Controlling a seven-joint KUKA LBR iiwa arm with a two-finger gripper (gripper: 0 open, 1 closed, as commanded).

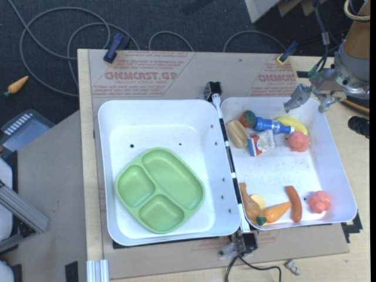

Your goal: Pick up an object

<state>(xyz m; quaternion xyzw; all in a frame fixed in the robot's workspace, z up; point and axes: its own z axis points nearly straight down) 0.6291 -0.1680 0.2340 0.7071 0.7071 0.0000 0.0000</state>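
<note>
Two white bins sit side by side on my surface (176,69). Nearest in the left bin (117,116) lies one green divided plate (160,189). The right bin (335,157) holds everything I might pick: near its front edge one carrot (276,212), one sausage (294,203) and one pink lump (320,201); farther back one bread roll (238,134), one small carton (261,144), one blue bottle (271,125), one banana (292,123) and a second pink piece (298,141). My claw (311,98) hangs at the far right rim, fingers spread apart, holding nothing. I judge the far cluster risky: pieces touch, so closing there could pinch two or nudge one aside, and descending this close to the rim could strike the wall.
</note>
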